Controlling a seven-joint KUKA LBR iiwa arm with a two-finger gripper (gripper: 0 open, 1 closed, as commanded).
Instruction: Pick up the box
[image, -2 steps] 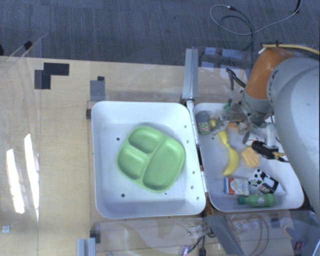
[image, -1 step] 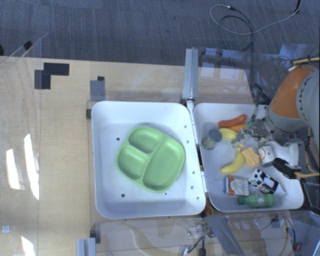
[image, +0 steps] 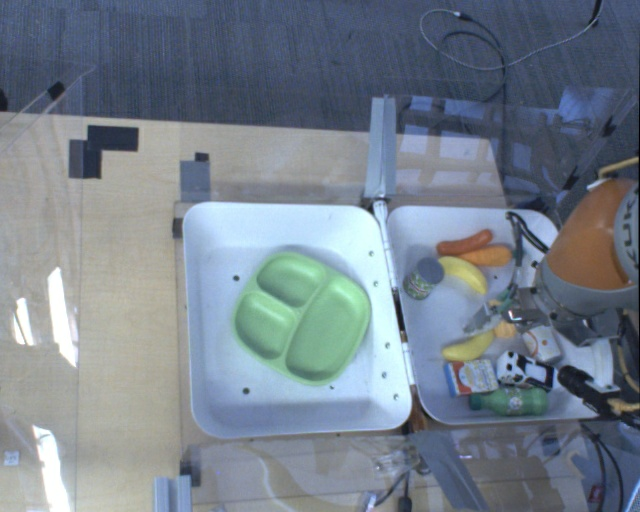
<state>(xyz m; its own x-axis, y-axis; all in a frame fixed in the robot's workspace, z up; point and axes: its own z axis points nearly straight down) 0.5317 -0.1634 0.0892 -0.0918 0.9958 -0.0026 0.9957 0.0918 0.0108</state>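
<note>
The box (image: 470, 377) is a small orange-and-white carton lying flat near the front of the right bin (image: 432, 236). My gripper (image: 488, 318) hangs low over the middle of that bin, just above a yellow banana (image: 468, 347). The box lies a short way in front of the gripper and slightly to its left, apart from it. Nothing shows held in the gripper. The grey arm with its orange band (image: 590, 250) comes in from the right and hides the bin's right side.
Crowded round the box are a green bottle (image: 510, 402), a black-and-white spotted item (image: 522, 369), a second banana (image: 464, 272), two orange carrots (image: 472, 248) and a small round can (image: 421, 279). The left bin (image: 210, 400) holds a green divided plate (image: 302, 316).
</note>
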